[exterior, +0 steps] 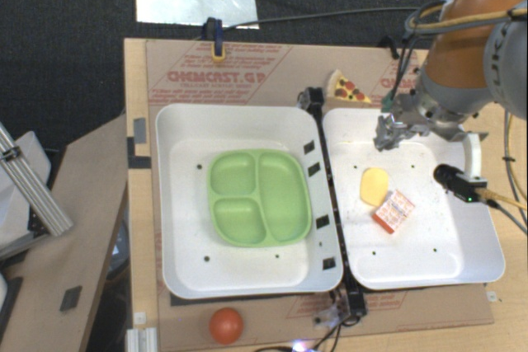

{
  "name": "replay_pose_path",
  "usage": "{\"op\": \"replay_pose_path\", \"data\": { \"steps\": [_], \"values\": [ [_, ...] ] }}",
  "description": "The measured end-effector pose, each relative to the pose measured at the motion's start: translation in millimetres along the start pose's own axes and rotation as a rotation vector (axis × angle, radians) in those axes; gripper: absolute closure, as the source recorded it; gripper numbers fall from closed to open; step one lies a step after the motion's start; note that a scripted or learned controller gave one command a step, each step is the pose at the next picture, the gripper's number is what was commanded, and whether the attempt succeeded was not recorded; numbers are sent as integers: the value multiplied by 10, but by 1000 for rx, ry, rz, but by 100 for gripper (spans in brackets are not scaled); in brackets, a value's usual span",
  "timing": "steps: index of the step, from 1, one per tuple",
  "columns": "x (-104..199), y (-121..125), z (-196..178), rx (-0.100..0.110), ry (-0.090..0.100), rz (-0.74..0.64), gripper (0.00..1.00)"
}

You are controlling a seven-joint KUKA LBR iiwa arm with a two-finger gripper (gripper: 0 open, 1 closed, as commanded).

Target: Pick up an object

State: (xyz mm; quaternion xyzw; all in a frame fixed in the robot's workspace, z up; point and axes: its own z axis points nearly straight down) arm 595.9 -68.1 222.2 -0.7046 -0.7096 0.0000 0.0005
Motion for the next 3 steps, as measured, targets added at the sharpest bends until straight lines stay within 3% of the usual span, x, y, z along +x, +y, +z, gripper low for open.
{"op": "replay_pose_path", "data": {
  "steps": [3],
  "values": [
    [1581,-417,3,-2,1,-3,100]
  ]
}}
